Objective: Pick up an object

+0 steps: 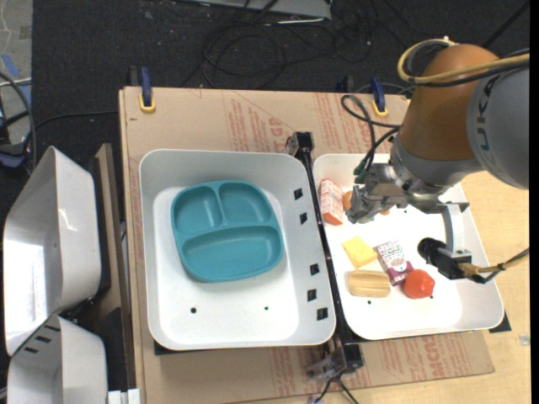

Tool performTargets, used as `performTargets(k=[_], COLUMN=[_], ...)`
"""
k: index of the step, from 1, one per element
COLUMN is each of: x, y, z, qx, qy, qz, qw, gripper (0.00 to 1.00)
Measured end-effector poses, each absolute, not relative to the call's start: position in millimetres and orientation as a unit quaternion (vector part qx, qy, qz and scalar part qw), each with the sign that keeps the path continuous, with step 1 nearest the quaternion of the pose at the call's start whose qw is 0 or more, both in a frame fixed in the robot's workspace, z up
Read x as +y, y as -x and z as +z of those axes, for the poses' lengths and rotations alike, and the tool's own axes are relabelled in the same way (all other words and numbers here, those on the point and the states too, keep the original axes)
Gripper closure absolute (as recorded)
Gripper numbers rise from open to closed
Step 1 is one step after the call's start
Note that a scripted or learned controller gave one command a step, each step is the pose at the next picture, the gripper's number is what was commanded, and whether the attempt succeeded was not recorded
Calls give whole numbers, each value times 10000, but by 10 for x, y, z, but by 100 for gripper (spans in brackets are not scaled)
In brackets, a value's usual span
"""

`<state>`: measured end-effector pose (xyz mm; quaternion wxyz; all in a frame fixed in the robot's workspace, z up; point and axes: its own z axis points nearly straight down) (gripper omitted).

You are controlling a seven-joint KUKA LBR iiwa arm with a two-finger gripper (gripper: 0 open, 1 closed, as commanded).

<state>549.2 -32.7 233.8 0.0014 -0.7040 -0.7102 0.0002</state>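
Dark speckled floor [76,49] with tangled black cables [253,45] — brown cardboard-topped bench [244,116], blue-and-yellow clamps [146,91].

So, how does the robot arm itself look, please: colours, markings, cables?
The arm is grey, with dark lettering on its side and a large orange band above the wrist. A yellowish cable loops over that band. The gripper is dark grey metal.

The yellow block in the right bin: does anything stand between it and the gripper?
Nothing visible lies in the gap. The gripper hangs above the right bin, and the yellow block sits just below it in the picture, uncovered. A small packet lies beside the block, to its right.
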Motion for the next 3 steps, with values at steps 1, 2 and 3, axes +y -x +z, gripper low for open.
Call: performTargets(k=[1,2,3], x=[275,773,974], y=[-5513,-5639,-5615], z=[2241,2243,2290], qx=[-7101,-7102,-7091], qy=[7041,7040,7051], qz=[2,-9,0], qw=[13,0,1], gripper=[100,100,100])
